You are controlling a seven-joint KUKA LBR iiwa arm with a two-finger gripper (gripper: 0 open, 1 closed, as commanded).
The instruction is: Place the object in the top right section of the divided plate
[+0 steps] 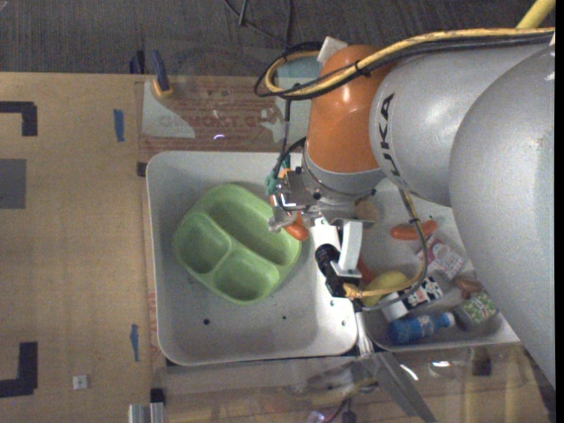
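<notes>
The gripper (287, 210) hangs just over the right rim of the green plate (231, 247), low under the orange band of the arm (348, 113). Whether it is open or closed I cannot tell, because the wrist covers it from above. Directly at its tip, touching or nearly touching it, is a small orange piece (298, 231). I judge this to be the object of the task, but the view does not show it clearly gripped, so I do not call it held.

The orange piece lies at the right edge of the plate, on the side that faces the arm. From there the long upper section of the plate is just beside it, to the left in the view. I take this one for the target section, so the coming move looks very short. The long axis of the piece is mostly hidden and I cannot give it.

By count: one arm, one gripper and one plate with three sections, which lies in the left bin (256, 329). The right bin (381, 247) holds a second orange piece (412, 230), one yellow thing (386, 282), one blue bottle (419, 327) and some small packets
</notes>
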